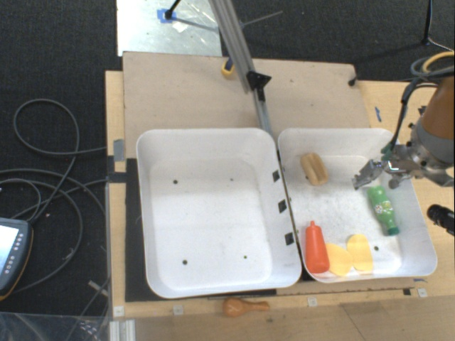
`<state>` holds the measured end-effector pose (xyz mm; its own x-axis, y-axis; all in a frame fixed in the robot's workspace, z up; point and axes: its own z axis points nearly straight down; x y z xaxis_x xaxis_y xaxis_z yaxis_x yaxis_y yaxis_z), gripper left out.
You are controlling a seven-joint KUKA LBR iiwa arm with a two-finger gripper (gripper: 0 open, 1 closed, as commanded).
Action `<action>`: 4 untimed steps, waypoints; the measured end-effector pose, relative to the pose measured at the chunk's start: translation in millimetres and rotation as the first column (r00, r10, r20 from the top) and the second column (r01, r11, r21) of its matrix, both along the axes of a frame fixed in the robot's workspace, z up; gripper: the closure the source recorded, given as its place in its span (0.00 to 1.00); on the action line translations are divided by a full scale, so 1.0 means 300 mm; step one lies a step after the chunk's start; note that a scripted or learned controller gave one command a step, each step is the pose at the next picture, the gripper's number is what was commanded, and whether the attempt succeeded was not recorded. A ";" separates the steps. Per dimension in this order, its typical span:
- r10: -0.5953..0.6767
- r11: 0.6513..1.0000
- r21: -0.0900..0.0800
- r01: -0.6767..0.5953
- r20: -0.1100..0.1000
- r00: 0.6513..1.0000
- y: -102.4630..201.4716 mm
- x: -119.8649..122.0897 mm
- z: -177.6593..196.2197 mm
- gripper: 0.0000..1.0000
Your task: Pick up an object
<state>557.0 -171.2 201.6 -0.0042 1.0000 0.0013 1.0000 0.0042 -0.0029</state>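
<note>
The right bin holds a green bottle lying near its right wall. A tan bread roll sits at the bin's back left. A red-orange bottle and yellow pieces lie near the front rim. My gripper hangs over the right bin just above the green bottle's far end. Its fingers are open, one finger to the left and the other to the right, with nothing between them.
The left bin stands beside the right one, and black clips sit on the shared rim. A slanted metal pole crosses the back of the bench. A tan object lies on the bench front edge. Cables and a tablet lie on the floor at left.
</note>
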 end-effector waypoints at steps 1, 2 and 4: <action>0.000 1.000 -0.001 0.000 0.004 1.000 0.000 0.003 0.008 0.00; -0.003 1.000 0.000 0.003 0.000 1.000 0.022 -0.009 -0.140 0.00; -0.003 1.000 -0.001 0.003 0.003 1.000 -0.001 0.009 -0.371 0.00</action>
